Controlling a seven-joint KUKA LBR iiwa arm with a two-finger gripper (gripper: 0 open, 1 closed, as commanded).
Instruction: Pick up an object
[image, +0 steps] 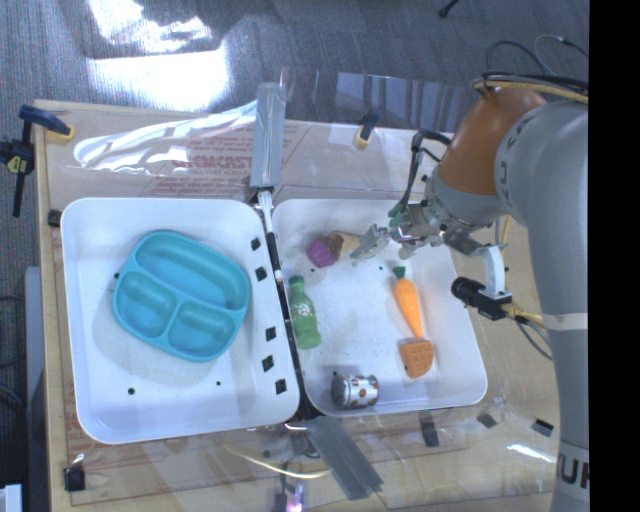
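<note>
My gripper (383, 241) hangs over the far part of the right bin (452, 385), open with nothing between its fingers. A small purple object (322, 252) with a brown piece beside it lies just left of the gripper. An orange carrot (407, 305) with a green top lies just below the gripper, towards the near side. Near the bin's left wall lies a green bottle (303, 312). An orange wedge (417, 357) sits beyond the carrot's tip, and a small can (355, 390) rests at the near wall.
The left bin (90, 400) holds a blue divided plate (182, 295). A raised divider (270, 290) with black clips separates the two bins. The arm's grey body and orange band (490, 130) lean over the right bin's far right corner. Clear plastic sheeting lies behind the bins.
</note>
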